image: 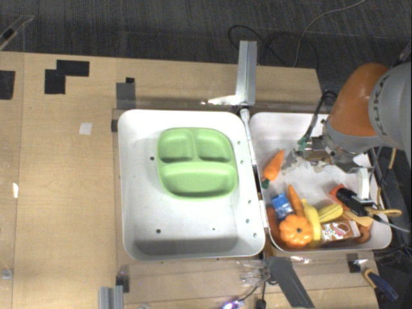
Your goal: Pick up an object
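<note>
Pincer over the right bin

Pincer [304, 154] hangs low in the right bin [283, 126], just right of a toy carrot [274, 164]; its state I cannot tell. Nearer lie a pumpkin [296, 231], a banana [312, 218] and perhaps a corn cob [330, 210]. A green divided plate [195, 161] sits in the left bin [138, 192].

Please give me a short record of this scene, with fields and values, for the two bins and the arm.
left bin: holds a green divided plate
right bin: holds toy food, mostly at its near end
items: carrot, small pumpkin, banana, blue item
gripper: low over the right bin, beside the carrot
grasp: nothing seen between the fingers
</note>
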Robot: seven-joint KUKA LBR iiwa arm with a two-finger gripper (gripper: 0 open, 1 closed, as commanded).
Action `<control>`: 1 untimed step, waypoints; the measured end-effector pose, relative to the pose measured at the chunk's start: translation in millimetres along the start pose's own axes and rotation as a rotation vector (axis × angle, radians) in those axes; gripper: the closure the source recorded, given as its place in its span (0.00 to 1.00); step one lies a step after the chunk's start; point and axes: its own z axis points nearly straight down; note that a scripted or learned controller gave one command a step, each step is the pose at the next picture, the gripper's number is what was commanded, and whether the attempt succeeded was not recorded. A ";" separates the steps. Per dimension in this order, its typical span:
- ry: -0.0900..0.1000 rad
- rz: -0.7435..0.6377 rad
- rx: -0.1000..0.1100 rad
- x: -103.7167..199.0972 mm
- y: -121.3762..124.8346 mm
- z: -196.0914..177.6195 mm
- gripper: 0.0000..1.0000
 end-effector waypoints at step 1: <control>-0.007 -0.231 -0.024 13.3 -76.5 18.9 0.00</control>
